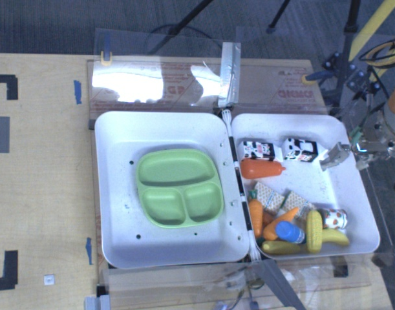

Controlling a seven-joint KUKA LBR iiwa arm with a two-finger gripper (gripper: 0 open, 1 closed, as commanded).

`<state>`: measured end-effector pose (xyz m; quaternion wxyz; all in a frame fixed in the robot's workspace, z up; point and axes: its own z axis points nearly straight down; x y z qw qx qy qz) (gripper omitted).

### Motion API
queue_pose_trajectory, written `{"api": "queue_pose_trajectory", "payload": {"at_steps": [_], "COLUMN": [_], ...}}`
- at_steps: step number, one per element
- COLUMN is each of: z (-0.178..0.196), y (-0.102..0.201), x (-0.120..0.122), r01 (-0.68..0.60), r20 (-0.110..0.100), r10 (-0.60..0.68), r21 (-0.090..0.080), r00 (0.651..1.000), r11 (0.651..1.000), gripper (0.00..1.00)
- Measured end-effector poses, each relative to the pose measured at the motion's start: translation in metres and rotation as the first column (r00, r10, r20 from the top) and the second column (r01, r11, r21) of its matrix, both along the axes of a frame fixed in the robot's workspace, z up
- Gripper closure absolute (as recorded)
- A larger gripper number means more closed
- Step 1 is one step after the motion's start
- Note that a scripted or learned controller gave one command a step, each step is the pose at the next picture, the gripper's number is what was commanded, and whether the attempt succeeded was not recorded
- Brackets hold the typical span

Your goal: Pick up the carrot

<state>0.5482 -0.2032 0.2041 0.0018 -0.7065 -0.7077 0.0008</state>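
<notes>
Carrot (256, 217) well left of tool (333, 155)

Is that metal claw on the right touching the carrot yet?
Apart. In the camera view the gripper sits near the right bin's far right side, with bare white floor between it and the carrot at the bin's left wall.

Right bin (326, 129): the middle floor toward the right wall is bare and open from above. The front is crowded: the carrot (256, 217) lies against the left wall, with a blue-capped bottle (289, 232), a yellow corn cob (313, 230), a banana (284, 247) and a patterned packet (273, 197) touching or just beside it. 2 black-and-white cartons (258, 150) stand near the rear wall, with an orange bottle (262, 168) just in front of them. Left bin (113, 192): a green 3-compartment plate (180, 187) occupies the centre; the margins around it are free.
</notes>
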Motion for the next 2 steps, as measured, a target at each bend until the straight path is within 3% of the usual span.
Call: {"api": "queue_pose_trajectory", "payload": {"at_steps": [1, 2], "z": [0.038, 0.079], "y": [-0.004, 0.016], "x": [0.026, 0.06], "r01": [-0.132, -0.123], "r20": [0.004, 0.003], "r10": [0.132, 0.123], "r21": [-0.004, -0.003], "r00": [0.991, 0.992], "r11": [0.991, 0.992], "gripper": [0.0, 0.0]}}
